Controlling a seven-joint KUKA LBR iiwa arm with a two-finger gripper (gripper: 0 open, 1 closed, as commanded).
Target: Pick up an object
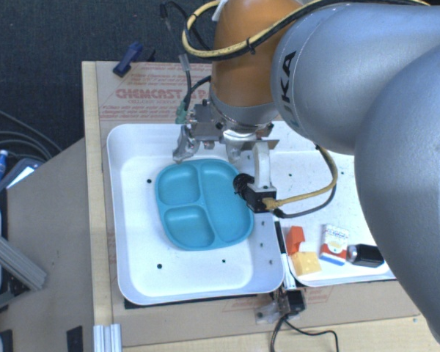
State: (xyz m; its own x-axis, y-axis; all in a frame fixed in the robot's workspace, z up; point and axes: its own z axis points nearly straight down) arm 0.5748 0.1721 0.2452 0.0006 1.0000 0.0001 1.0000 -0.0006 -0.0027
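The jaws (205, 147) sit low at the far rim of the blue divided tray (203, 204), one metal finger (183, 147) showing just past its upper-left corner and the other side hidden under the wrist, so I cannot tell how far apart they stand or whether they grip anything. The tray lies flat on the floor of the left bin (132, 218), so nothing looks lifted and the pick is, by my reading, still to be done. In the right bin (315, 171), well apart from the jaws, lie an orange block (296, 237), a yellow piece (306, 262) and a small black item (367, 254), untouched.
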